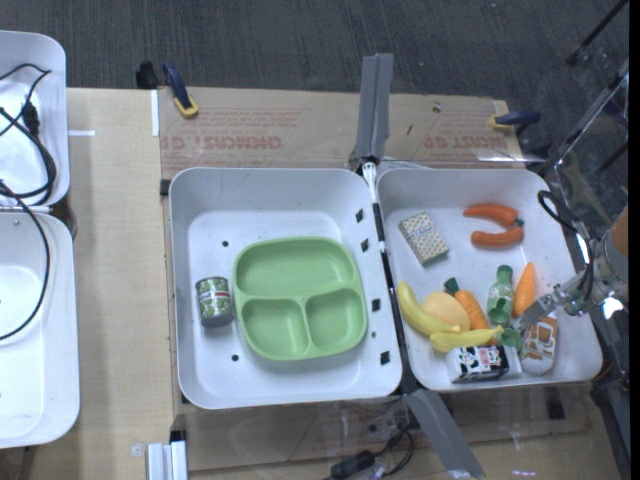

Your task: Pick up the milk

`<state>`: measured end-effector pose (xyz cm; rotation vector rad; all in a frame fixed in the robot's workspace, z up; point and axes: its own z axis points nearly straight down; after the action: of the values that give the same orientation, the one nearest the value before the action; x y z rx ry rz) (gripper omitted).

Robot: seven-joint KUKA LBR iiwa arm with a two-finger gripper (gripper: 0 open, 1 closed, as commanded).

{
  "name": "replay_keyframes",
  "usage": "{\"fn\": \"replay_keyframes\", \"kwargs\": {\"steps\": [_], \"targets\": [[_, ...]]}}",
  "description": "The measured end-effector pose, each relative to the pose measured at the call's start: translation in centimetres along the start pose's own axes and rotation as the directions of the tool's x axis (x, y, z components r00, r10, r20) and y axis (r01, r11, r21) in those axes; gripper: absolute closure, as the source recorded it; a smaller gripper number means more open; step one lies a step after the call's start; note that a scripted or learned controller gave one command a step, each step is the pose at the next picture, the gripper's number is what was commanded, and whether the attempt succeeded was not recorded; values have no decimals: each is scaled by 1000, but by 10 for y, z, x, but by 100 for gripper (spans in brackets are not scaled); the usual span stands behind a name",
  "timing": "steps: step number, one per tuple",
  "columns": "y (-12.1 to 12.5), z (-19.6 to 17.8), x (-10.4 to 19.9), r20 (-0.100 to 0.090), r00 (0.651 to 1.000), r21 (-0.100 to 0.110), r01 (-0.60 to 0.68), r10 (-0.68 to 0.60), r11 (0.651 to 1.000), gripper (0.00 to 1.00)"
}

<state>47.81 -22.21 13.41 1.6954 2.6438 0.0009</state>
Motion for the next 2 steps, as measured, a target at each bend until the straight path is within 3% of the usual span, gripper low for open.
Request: {"fn": "replay_keyframes", "kwargs": {"steps": [1,2], "targets": [[8,38,13,8,1000,-5,-2,2,1000,0],[4,15,9,1,1000,-1,-10,10,1000,0]]}}
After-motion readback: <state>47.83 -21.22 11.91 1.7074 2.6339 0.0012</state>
